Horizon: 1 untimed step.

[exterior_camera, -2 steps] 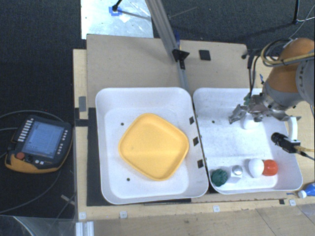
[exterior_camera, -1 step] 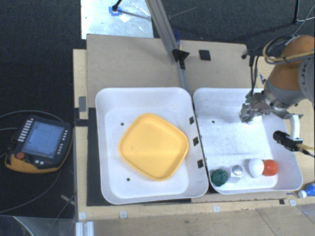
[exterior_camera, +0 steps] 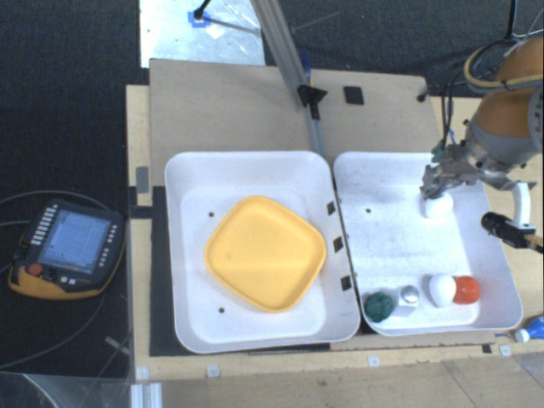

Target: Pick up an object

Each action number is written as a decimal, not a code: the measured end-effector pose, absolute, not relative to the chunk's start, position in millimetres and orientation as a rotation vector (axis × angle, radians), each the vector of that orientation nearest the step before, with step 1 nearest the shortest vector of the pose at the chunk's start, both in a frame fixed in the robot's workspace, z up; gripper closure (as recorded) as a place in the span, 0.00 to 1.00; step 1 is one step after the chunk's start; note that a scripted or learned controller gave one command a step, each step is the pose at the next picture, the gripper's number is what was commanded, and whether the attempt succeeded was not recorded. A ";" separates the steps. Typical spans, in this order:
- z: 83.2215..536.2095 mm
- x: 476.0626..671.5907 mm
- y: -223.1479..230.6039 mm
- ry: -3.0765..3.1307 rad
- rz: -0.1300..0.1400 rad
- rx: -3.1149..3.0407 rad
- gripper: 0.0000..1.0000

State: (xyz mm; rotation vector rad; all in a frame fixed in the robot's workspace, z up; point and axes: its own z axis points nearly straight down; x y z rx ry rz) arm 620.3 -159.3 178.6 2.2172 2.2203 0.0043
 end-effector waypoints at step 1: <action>216.1 621.1 -159.5 2.220 0.004 2.218 1.00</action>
